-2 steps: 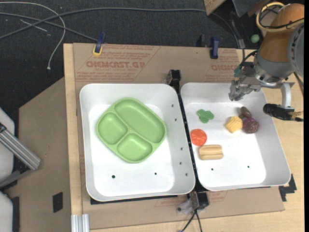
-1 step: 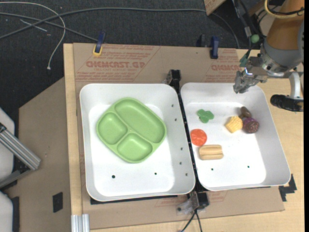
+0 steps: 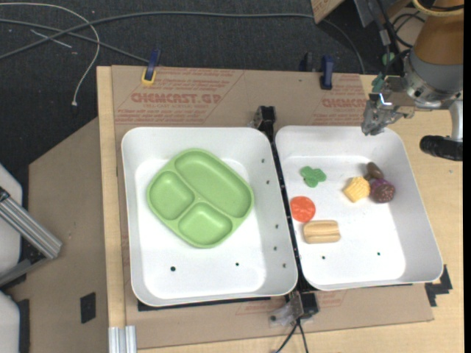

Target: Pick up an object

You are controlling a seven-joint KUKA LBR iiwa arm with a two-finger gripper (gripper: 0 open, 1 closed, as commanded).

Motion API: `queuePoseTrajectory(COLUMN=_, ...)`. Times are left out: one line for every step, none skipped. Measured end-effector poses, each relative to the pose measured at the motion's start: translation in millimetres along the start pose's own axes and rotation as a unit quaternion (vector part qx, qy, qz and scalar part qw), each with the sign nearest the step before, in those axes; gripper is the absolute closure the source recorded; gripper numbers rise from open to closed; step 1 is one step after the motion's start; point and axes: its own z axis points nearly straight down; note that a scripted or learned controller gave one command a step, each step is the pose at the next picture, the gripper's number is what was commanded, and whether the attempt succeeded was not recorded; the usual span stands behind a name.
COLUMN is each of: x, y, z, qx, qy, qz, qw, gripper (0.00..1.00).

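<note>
right now your tool hangs over the back rim of the right bin, above the toys and touching none of them; whether it is spread or pressed together you cannot tell from this angle. nothing is picked yet. the candidates lie in that bin: a green leafy piece, a red tomato-like piece, a tan bread roll, a yellow corn piece and a dark purple piece with a brown one just behind it. the likely trouble is the cluster on the right, where corn, purple and brown sit touching or nearly so; a descent there could nudge a neighbour or clip two at once. coming down where it hangs now, so near the wall, risks striking the rim. the green tray in the left bin lies well apart
</note>
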Motion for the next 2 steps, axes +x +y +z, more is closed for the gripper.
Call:
queuePoseTrajectory(x=40, y=-19, z=8, qx=0.004, qy=0.001, qz=-0.001, qw=1.0000, gripper=1.00)
queuePoseTrajectory(x=93, y=-37, z=19, qx=0.004, qy=0.002, qz=-0.002, qw=1.0000, gripper=1.00)
